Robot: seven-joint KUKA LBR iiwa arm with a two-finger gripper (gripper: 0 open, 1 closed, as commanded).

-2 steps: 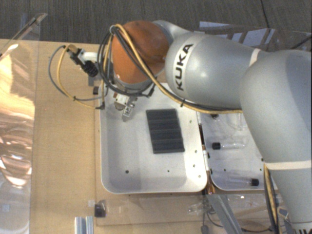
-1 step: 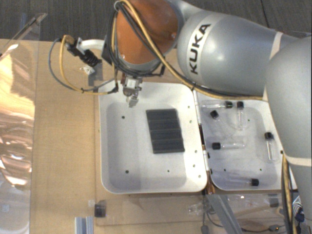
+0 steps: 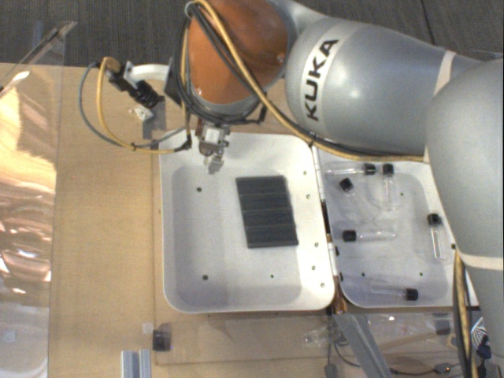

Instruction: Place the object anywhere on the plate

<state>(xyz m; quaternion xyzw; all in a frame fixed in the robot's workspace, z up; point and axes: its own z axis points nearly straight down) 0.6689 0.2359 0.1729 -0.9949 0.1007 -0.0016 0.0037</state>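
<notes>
A dark grey ridged rectangular plate lies flat in the middle of the left bin. Several clear tubes with black caps lie in the right bin, among them one near the back and one at the right side. My gripper hangs over the far left part of the left bin, behind and to the left of the plate. The orange band and the wrist sit right above it. I see no tube at its tips.
Yellow and black cables loop out over the bench to the left of the wrist. The grey arm covers the back right of the scene. A small dark block sits on the bench in front of the left bin.
</notes>
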